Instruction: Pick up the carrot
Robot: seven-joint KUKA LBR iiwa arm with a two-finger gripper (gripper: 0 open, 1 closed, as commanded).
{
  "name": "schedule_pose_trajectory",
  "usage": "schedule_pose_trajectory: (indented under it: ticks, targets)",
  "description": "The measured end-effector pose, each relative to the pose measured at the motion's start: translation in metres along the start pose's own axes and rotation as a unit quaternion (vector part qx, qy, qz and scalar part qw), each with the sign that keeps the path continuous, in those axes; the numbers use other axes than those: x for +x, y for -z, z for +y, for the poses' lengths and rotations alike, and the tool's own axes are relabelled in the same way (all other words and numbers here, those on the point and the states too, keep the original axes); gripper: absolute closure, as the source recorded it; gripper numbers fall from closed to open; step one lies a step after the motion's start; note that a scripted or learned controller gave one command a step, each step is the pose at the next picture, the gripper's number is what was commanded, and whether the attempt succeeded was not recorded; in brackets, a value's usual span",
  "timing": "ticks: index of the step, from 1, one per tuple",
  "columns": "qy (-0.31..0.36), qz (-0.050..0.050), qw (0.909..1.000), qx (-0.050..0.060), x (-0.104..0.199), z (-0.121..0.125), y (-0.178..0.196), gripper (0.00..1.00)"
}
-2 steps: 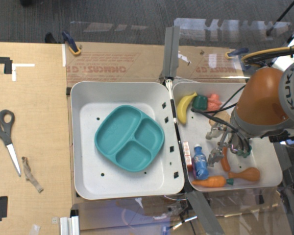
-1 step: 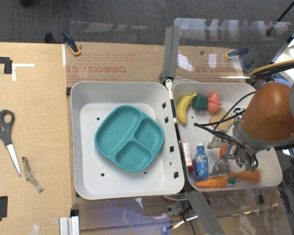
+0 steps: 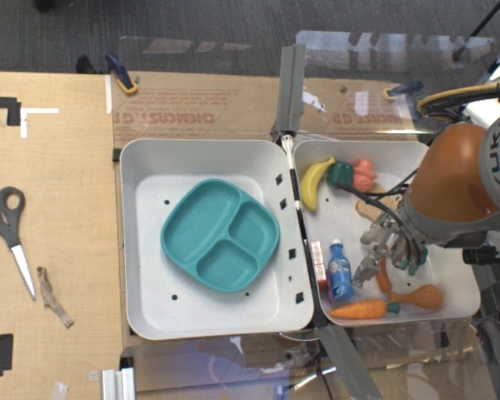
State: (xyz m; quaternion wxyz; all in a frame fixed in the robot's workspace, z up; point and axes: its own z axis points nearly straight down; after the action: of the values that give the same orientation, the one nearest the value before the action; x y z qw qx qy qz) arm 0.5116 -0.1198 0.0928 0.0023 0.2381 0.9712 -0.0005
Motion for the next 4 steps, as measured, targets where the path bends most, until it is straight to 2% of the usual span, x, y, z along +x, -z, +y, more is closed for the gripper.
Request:
schedule_pose_trajectory:
  ticks: [1, 2, 3, 4]
  targets:
    - [-0.105, 0.0, 0.9945, 0.0, -0.105, -0.004, 0.0, 0.0]
    - [-0.015, 0.002, 0.9999, 0.0, -0.017, -0.034, -0.001, 0.0]
    - [-0.093, 0.0, 0.9957, -0.001, 0.029, -0.015, 0.0, 0.0]
    - [-0.097, 0.002, 0.9953, 0.0, 0.042, 0.008, -0.001, 0.0]
